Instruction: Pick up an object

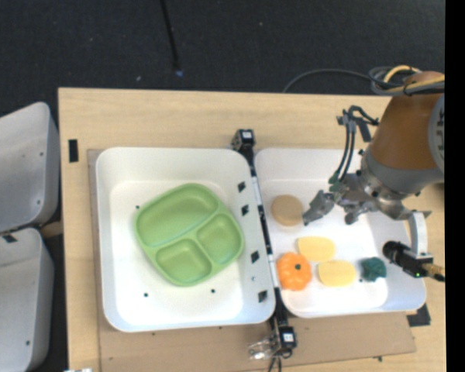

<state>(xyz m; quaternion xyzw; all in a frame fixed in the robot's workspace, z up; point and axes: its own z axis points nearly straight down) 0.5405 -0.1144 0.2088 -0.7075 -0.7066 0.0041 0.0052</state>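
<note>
camera view looks down on two white bins side by side. the gripper (335, 206) hangs over the right bin (319, 161), just beside the tan disc (287, 210) near that bin's left wall; its fingers look spread apart with nothing between them. the disc seems light, stiff and smooth, likely best pinched across its flat edges. toward the bin's front edge lie two yellow pieces (316, 248), one orange pumpkin (294, 272) by the front left corner, and one dark green lump (373, 268) toward the right. all look like small, light toys. the left bin (124, 301) carries one green divided plate (189, 233), broad, shallow and awkward to pinch.
</note>
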